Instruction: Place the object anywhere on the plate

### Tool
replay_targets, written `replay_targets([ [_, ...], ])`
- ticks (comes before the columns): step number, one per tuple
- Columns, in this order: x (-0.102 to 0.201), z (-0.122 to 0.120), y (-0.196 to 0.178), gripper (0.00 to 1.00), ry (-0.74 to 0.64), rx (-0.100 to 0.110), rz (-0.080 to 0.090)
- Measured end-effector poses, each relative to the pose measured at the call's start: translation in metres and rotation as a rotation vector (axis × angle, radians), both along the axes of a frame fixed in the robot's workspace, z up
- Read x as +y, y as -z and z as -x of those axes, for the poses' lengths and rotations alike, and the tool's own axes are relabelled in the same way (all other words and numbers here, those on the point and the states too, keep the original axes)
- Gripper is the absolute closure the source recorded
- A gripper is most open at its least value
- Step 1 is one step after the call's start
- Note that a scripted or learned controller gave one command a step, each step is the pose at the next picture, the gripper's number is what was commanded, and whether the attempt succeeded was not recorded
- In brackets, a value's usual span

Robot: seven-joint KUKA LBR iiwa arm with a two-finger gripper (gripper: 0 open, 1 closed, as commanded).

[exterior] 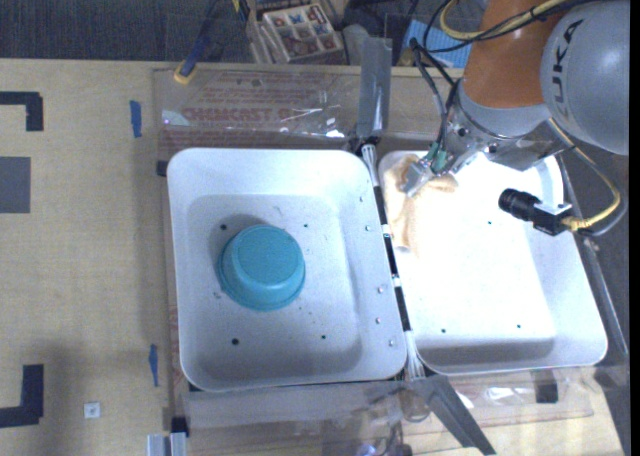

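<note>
A round blue plate (262,266) lies in the left white bin (200,194), a little left of its middle. A pale tan object (407,206) rests in the right bin (560,344), against its left wall near the far corner, washed out by bright light. My gripper (434,168) is low over the upper end of the tan object and looks to be touching it. The glare hides whether it has hold of the object. The orange-banded wrist (510,39) rises behind it.
A black cylindrical part (522,205) on the arm with a yellow cable juts over the right bin. The ridge between the two bins (390,264) separates object and plate. Clutter and boxes (290,14) lie beyond the bench's far edge.
</note>
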State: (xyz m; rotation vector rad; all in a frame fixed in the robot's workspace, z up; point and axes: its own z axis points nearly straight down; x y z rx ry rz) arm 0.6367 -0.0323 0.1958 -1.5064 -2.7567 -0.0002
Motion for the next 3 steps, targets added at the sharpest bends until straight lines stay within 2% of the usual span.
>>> replay_targets([
  [1, -0.002, -0.001, -0.03, 1.0, 0.003, -0.005, 0.001],
  [3, 0.079, 0.013, -0.025, 1.0, -0.79, -0.003, -0.001],
])
